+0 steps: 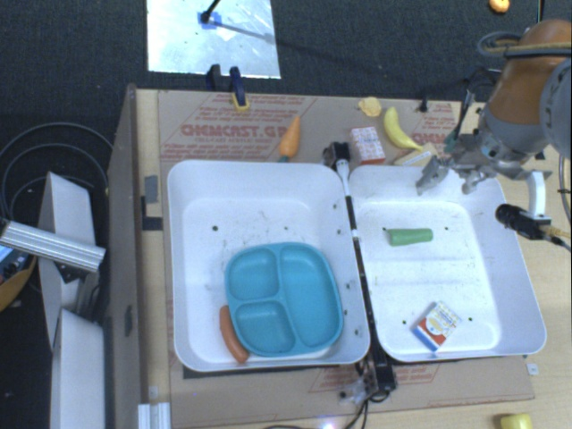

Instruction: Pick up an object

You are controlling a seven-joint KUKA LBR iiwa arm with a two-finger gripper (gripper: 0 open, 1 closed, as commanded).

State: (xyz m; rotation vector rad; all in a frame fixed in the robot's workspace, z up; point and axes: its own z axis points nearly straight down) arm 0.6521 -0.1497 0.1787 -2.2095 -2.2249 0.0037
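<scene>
Well below the jaws (450, 175), green object (409, 235).

Floor (71, 52): dark, carpet-like.
Bench (223, 114): brown board with red print.
Sheet (213, 25): shiny panel, possibly foil, lay on the floor.
Cable (27, 146): black, coiled at left.

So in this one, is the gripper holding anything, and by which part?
Nothing is held. The gripper hangs open over the far edge of the right bin, apart from the green object lying on the bin floor.
</scene>
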